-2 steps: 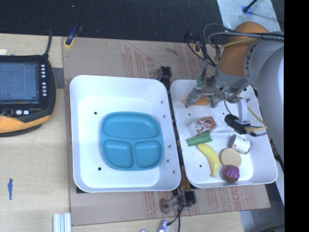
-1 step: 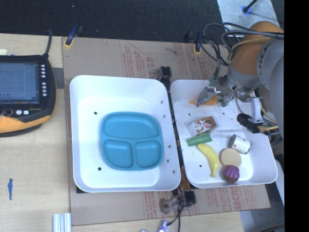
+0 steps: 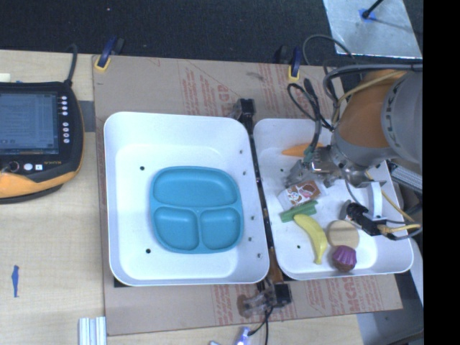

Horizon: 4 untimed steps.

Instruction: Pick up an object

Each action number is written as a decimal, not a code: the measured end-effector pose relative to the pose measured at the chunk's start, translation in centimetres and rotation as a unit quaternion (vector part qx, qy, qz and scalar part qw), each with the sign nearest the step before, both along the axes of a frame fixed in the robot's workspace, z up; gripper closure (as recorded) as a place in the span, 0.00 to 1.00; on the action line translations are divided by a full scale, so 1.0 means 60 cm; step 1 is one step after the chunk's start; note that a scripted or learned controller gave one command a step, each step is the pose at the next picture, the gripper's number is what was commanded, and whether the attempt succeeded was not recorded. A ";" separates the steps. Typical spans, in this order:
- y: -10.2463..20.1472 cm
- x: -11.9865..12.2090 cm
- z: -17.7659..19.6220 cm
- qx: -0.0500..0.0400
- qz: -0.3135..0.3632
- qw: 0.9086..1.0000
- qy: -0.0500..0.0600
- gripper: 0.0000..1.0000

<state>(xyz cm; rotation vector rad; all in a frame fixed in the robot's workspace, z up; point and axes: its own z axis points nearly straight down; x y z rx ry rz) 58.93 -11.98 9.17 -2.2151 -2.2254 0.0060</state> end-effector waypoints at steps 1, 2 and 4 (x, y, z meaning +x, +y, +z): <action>0.023 -0.065 0.000 0.000 0.000 1.000 0.000 0.00; 0.015 -0.109 0.000 0.000 0.000 1.000 0.000 0.00; -0.029 -0.045 0.220 0.000 -0.001 1.000 -0.002 1.00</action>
